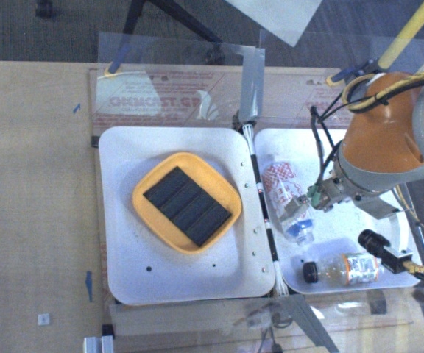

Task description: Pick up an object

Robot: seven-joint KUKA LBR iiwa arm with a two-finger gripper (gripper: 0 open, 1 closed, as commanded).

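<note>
Camera view is showing the left bin (pixel 124 265) holding a yellow tray (pixel 150 226) with a black slab (pixel 188 206). Over in the right bin (pixel 289 147), the claw (pixel 316 197) is hanging just beside a clear bottle (pixel 285 191). Can't tell how wide it's set. A black-capped bottle (pixel 344 269) is lying nearby.

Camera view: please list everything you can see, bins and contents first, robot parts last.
left bin: one, white, bench left
right bin: one, white, bench right
dish: one, yellow, middle of left bin
ribbed slab: one, black, lying in the dish
crumpled bottle: one, clear, red-and-white label, blue cap, left side of right bin
lying bottle: one, clear, black cap, near edge of right bin
chair base: one, black, floor beyond bench
arm: one, grey and orange, over right bin
gripper: one, beside the crumpled bottle
</note>
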